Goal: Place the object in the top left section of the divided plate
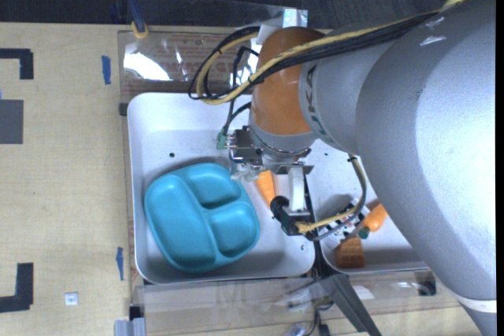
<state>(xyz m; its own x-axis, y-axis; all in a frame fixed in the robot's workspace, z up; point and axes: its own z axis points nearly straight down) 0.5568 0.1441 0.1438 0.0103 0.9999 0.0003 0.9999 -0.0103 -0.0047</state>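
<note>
A blue divided plate (201, 218) with three sections lies in the left white bin (157, 122), toward its front. My gripper (253, 167) hangs just off the plate's upper right rim, under the orange wrist band. A small orange piece (266, 186), shaped like a carrot stick, shows directly below the gripper, beside the plate's rim and above the bin floor. The wrist hides whether the piece is gripped or resting on the bin. All of the plate's sections look bare.
The right bin (378, 264) holds an orange carrot-like piece with a green end (373, 218) and a brown block (350, 252). The big grey arm covers most of the right bin. A clear plastic sheet (181, 51) lies behind the left bin.
</note>
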